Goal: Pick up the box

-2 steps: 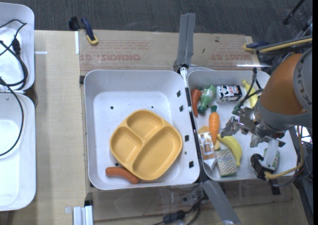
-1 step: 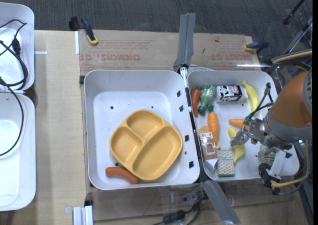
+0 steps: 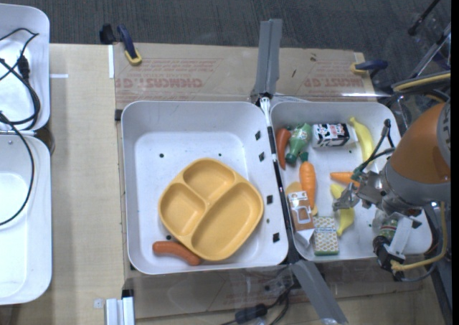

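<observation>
Landmark: the right bin [image 3: 283,112], the one nearer the arm. The box [image 3: 325,236] sits in its front part, close to the front wall, just beside the divider w/ the left bin [image 3: 133,173]. It's a small green-speckled carton lying flat, long axis running roughly front-to-back in the bin, a slight tilt at most. A brown-and-white pack [image 3: 300,206] touches or nearly touches its back-left corner; a carrot [image 3: 308,180] lies further back from that.

The gripper [image 3: 350,200] hovers over the same bin's right-middle area, above a yellow banana piece [image 3: 346,220]. Whether it's wide or narrow: can't tell, the arm's wrist and cabling hide too much, and nothing is visibly held.

Key relation: box lies toward the front and toward the divider from the gripper, i.e. down-left in the camera view, near but not under it. So the move, as I judge it, needs a short shift that way, then a descent w/ closing direction across the box's short side. Risk: the brown-and-white pack and the bin's front wall crowd two sides, so little room for error.

Back of the bin holds a milk carton [image 3: 332,134], a green bottle [image 3: 297,141] and a whole banana [image 3: 363,138], all well apart from the box.
</observation>
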